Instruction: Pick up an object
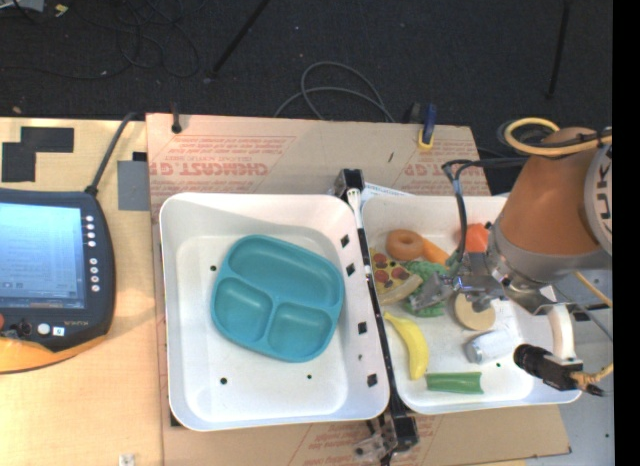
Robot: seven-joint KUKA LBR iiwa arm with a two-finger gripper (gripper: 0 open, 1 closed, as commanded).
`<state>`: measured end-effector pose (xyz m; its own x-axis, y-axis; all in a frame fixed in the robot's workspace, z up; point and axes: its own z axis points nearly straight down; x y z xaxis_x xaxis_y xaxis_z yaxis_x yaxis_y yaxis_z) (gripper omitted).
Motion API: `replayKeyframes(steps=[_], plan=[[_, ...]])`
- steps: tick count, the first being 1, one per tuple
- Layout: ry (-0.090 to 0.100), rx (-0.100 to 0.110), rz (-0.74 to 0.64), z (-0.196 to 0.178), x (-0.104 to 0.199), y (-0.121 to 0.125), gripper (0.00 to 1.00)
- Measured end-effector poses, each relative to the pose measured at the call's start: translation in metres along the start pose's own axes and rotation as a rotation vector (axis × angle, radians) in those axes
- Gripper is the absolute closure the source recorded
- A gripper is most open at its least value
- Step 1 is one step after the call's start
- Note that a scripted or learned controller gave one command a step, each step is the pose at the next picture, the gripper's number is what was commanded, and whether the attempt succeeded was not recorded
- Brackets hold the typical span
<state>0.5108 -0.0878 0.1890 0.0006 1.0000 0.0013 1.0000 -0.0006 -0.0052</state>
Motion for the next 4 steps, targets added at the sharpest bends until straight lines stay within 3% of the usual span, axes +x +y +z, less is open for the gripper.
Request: replayKeyframes(steps=[1, 2, 3, 4], plan=[[0.002, 0.009, 0.000, 0.074, 0.008, -0.039, 0.00], [0.002, -0.020, -0.007, -0.125, 0.071, -0.033, 0.00], [-0.003, 0.010, 0.009, -0.001, -0.013, -0.039, 0.00], [-0.002, -0.006, -0.001, 0.105, -0.005, 0.001, 0.00]])
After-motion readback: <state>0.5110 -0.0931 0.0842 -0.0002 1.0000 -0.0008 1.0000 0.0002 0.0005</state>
